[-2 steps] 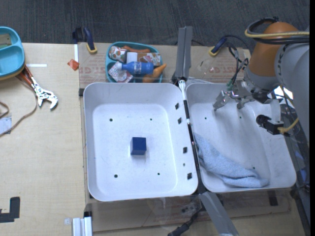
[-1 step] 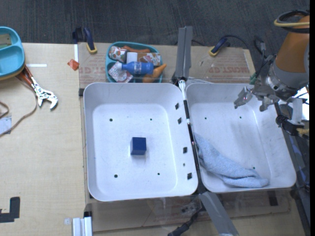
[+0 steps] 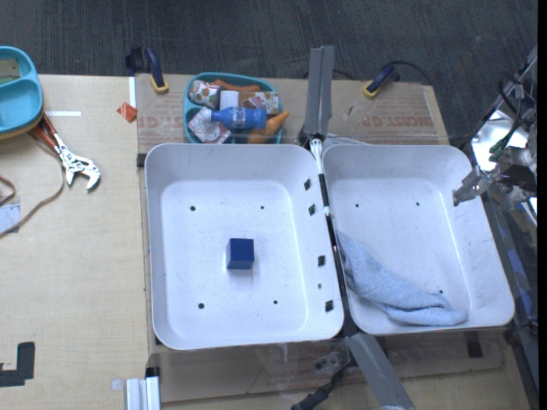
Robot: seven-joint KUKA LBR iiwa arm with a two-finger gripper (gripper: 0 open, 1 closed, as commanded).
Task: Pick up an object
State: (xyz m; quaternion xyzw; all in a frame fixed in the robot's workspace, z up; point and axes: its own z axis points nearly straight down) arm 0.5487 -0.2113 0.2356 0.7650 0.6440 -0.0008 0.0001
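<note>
A small blue cube [image 3: 241, 254] sits alone near the middle of the left white bin [image 3: 162, 229]. A crumpled pale blue-grey cloth [image 3: 389, 287] lies in the front left part of the right white bin [image 3: 410, 165], running toward its front rim. My gripper [image 3: 470, 190] hangs at the far right rim of the right bin, well away from the cloth and far from the cube. It is partly cut off by the frame's edge, with shiny metal parts and cables [image 3: 500, 143] around it. I see nothing held in it.
A teal tub [image 3: 232, 109] of several small items stands behind the left bin. A grey upright post [image 3: 320, 84] rises between the bins at the back. On the wooden bench to the left lie a wrench [image 3: 77, 169] and a teal tray [image 3: 17, 92].
</note>
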